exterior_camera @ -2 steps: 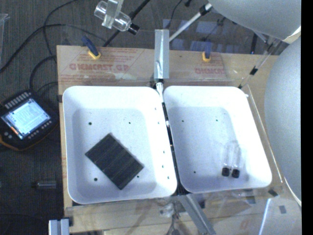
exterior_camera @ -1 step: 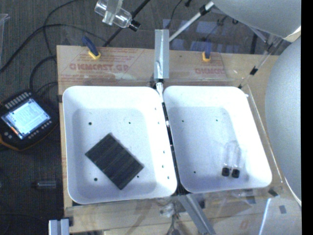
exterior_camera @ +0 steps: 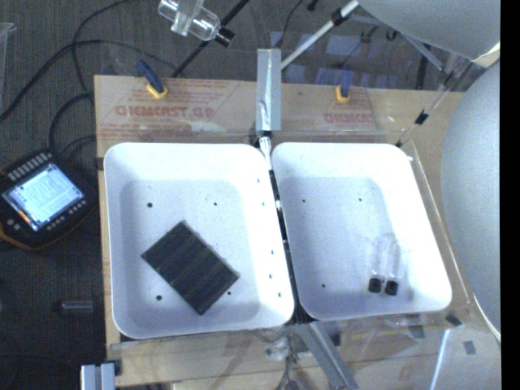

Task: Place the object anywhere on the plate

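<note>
A dark, ridged square plate (exterior_camera: 191,266) lies flat and turned like a diamond on the floor of the left bin (exterior_camera: 122,218). In the right bin (exterior_camera: 341,165), a small clear object with two black ends (exterior_camera: 384,268) rests near the front right corner. Large blurred grey parts of my arm (exterior_camera: 479,177) rise along the right side and across the top right, close to the camera and well above the bins.
A metal post (exterior_camera: 268,92) stands behind the seam between the bins. A teach pendant (exterior_camera: 42,197) lies left of the bench. A clear fixture on a rod (exterior_camera: 188,10) hangs at the top left, with yellow clamps (exterior_camera: 153,84) on the back board.
</note>
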Tool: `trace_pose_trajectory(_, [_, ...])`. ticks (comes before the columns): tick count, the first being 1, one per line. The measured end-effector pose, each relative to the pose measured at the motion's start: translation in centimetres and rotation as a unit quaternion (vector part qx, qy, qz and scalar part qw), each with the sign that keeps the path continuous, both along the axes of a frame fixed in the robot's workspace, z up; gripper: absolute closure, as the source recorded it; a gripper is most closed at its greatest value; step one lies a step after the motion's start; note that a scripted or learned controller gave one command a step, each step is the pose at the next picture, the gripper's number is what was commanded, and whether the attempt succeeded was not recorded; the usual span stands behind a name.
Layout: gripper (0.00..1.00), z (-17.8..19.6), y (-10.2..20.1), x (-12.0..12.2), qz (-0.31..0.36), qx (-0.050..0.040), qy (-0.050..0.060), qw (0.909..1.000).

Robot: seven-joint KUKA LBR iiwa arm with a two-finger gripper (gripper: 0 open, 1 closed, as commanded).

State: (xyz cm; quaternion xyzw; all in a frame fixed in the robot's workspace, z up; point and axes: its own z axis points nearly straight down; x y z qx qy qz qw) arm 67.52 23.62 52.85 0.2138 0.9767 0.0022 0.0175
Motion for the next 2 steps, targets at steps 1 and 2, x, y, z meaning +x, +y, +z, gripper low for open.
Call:
trace_pose_trajectory(1, [1.0,0.93,0.05,0.06,0.0,0.0,-0.002,1.0])
trace_pose_trajectory(2, [1.0,1.87,0.11,0.13,-0.001,0.0,-0.003,1.0])
